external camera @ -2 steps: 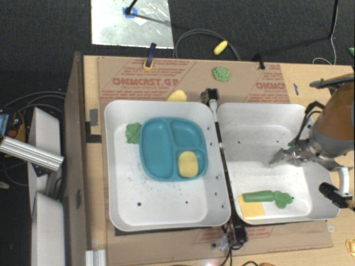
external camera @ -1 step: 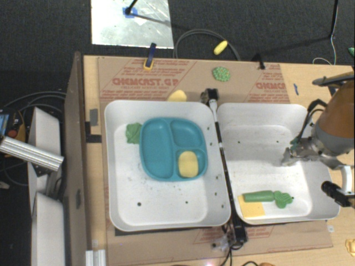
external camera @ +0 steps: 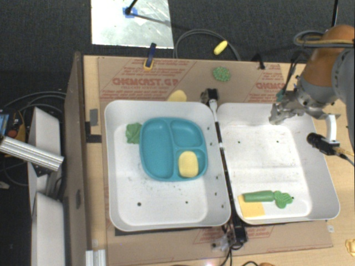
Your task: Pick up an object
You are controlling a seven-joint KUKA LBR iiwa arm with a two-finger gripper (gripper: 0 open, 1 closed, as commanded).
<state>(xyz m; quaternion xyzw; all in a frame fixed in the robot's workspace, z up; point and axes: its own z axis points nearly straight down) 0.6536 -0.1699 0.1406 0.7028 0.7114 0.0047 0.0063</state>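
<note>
Hovering: pincer (external camera: 281,115) over right bin (external camera: 321,165) far edge, well apart from any object
Pincer state: too small to tell, nothing seen in it
Targets: green veg (external camera: 266,197) on yellow block (external camera: 253,209), near corner, same bin
Left bin (external camera: 119,148): blue tray (external camera: 161,148) holding lemon (external camera: 188,164)
Risk: veg touches block; a grab may drag both or slip, since it's round and close to the wall

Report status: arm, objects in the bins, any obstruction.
Gripper over right bin's far edge, nothing seen held. Green vegetable toy and yellow block at right bin's near edge. Yellow lemon on blue tray, left bin. Path unobstructed.
</note>
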